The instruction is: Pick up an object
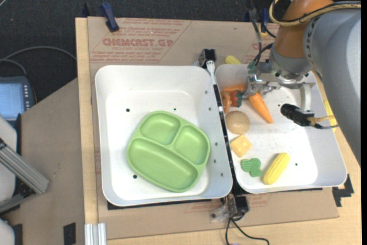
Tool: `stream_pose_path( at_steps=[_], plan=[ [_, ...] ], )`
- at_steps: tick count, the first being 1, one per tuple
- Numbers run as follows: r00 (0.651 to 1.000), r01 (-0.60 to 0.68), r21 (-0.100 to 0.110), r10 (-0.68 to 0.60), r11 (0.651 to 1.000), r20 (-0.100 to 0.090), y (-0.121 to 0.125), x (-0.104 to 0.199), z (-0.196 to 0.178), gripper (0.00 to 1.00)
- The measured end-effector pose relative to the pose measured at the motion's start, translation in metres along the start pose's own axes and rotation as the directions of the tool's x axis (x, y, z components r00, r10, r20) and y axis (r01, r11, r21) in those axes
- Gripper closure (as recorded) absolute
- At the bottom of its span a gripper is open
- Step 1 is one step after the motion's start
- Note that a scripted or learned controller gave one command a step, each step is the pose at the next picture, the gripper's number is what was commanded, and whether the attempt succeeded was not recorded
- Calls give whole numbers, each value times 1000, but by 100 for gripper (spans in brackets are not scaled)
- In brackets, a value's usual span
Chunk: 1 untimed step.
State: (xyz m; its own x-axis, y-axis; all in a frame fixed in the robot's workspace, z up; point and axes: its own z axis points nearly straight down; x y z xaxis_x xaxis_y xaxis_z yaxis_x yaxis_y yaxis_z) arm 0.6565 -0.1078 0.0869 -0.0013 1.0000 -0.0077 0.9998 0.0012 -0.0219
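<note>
Gripper (256,84) sits low in the right bin (321,172) at the carrot (260,106) top, apparently for a grasp there, grip state indeterminate; potato (237,121), cheese (240,146) and corn (276,167) lie nearer.

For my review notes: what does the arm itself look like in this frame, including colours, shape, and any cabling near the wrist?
The arm is a thick, rounded grey body entering from the right, with a glossy orange band above the wrist. Below the band sits a grey metal wrist section leading to the gripper. A yellow cable loops beside the orange band, and thin dark wires run down the wrist.
</note>
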Motion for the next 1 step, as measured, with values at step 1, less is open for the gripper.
stream_pose_path(
  at_steps=[1],
  plan=[
    [1000, 8, -26, -8, 1000, -12, -58, 105, -104, 100]
  ],
)
